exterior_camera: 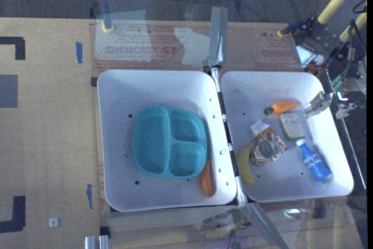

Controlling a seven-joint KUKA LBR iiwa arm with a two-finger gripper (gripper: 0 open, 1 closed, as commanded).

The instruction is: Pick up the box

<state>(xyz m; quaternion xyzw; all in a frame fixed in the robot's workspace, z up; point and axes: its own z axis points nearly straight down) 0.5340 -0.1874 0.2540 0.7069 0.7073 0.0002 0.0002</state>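
Note:
The box [268,146] is a small carton with a brown and red print, lying tilted in the middle of the right bin [233,90]. A white corner of it points up and to the left. My gripper [316,104] hangs over the right bin's right side, up and to the right of the box and apart from it. It is just right of a tan speckled block [291,124] and holds nothing that I can see.
Around the box lie an orange carrot [283,107], a yellow banana [245,165] and a blue bottle [313,162]. The left bin [116,90] holds a teal divided plate [169,141] and an orange piece [207,179]. A metal divider [218,38] stands behind the bins.

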